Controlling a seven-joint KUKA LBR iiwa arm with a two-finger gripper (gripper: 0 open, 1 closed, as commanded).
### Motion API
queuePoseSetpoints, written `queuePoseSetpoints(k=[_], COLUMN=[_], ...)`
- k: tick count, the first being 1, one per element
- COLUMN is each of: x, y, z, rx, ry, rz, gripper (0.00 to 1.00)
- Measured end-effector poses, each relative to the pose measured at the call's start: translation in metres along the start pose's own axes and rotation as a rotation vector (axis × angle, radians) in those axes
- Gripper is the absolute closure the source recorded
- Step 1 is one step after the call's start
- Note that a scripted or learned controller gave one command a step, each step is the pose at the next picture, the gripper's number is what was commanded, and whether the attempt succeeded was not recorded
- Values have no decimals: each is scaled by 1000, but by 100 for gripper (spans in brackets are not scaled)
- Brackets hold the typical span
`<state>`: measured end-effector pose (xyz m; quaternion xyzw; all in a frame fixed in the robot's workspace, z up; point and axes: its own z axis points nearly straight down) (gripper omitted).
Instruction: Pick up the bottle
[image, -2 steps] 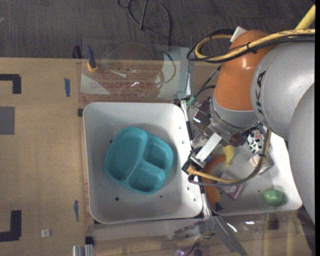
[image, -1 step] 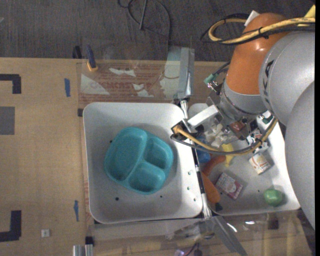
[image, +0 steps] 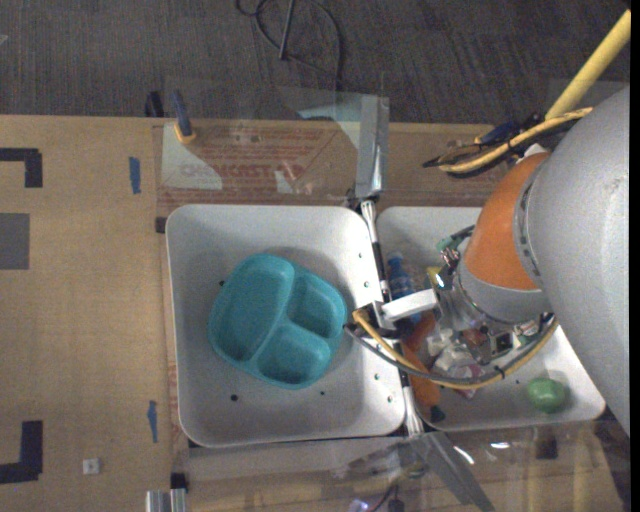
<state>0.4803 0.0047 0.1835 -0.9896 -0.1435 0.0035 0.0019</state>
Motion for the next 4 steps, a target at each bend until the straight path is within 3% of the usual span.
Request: queuePoseSetpoints(k=[1, 2, 3, 4], x=[22, 60, 101, 57], y=[-69, -205, -97, -64], z=[-51, -113, -17, -84], rx=[-4, -5, -3, -3], ry=[5, 7, 0, 2], rz=[81, -75, -345, -78], gripper=[100, 100, 100, 100])
